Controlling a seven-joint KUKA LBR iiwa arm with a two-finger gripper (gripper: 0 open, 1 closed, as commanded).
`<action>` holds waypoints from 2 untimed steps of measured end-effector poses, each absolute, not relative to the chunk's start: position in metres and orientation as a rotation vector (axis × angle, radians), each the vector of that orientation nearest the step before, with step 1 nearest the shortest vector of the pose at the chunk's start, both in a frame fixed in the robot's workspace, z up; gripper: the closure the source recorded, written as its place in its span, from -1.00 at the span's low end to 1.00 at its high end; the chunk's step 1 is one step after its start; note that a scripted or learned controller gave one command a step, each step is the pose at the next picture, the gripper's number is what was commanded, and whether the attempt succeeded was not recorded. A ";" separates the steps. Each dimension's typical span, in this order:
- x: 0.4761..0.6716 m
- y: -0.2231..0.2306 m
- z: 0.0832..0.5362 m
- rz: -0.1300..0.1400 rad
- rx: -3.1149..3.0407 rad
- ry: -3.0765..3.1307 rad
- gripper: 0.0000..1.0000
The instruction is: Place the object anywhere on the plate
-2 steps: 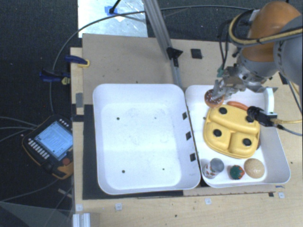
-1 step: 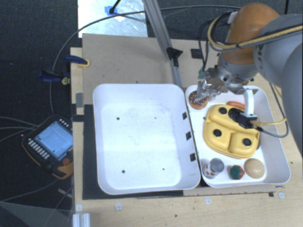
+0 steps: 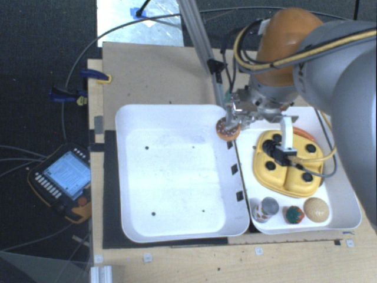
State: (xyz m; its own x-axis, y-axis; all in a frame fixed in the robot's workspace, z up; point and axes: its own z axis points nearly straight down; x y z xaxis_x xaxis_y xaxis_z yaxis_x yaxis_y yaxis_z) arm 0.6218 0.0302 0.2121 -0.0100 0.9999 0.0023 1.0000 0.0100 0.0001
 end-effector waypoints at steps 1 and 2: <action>0.621 0.086 0.226 -0.006 -2.208 -2.234 1.00; 0.625 0.139 0.235 -0.008 -2.209 -2.234 1.00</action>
